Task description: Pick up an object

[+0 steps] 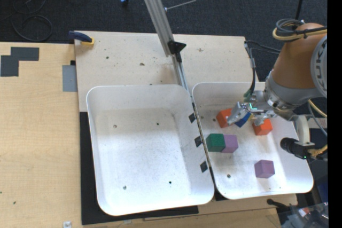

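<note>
Hand (239,116) is hanging low in the right bin (299,184), over a blue block (244,120); how far its fingers are parted, I cannot tell. Orange block (223,117) is sitting just left of it, another orange block (262,126) just right. Green block (215,142) and purple block (230,143) are lying touching, nearer the camera, crowding any approach.

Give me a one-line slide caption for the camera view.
KUKA arm's gripper low in the right bin, among orange, blue, green and purple blocks.
</note>
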Robot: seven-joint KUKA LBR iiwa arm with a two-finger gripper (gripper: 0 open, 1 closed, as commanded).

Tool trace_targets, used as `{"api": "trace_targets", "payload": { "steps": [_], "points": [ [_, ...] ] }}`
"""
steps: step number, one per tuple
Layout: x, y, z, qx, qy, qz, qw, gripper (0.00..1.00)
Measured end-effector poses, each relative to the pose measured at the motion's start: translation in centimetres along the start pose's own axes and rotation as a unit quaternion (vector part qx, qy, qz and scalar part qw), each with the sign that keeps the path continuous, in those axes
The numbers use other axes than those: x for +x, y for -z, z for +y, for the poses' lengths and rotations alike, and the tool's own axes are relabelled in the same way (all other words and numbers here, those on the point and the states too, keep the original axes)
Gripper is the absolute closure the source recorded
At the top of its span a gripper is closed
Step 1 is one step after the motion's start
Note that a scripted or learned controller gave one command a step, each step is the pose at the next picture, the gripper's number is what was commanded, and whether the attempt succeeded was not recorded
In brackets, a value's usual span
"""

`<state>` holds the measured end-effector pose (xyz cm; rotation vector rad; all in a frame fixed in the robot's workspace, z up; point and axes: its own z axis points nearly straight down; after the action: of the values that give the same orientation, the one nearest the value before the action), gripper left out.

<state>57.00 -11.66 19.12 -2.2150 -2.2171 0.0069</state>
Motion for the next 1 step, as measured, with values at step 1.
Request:
{"api": "trace_targets", "payload": {
  "steps": [1],
  "points": [
    [-0.13,0.23,0.08,-0.003,-0.001,-0.001,1.0,0.0]
  ]
}}
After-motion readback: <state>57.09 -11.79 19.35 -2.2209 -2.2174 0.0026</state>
